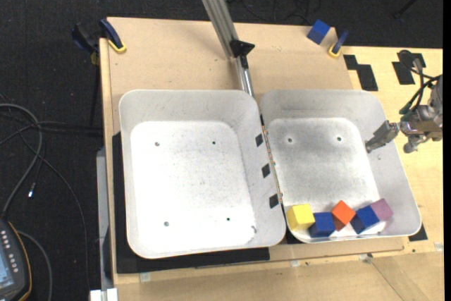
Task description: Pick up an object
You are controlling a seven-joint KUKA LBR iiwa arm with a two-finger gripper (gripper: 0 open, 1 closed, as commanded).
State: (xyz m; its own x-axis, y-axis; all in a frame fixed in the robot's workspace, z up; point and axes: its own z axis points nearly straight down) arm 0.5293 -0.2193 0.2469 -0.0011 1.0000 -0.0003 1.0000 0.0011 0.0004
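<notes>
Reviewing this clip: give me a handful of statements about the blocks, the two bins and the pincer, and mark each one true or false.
1. The blocks lie in the right bin. True.
2. The yellow block sits in the middle of the left bin. False: it lies at the near edge of the right bin, next to a blue block.
3. The pincer holds the orange block. False: the orange block lies in the bin, well apart from the pincer.
4. The purple block is at the right end of the row of blocks. True.
5. The pincer is at the right bin's right side. True.
</notes>
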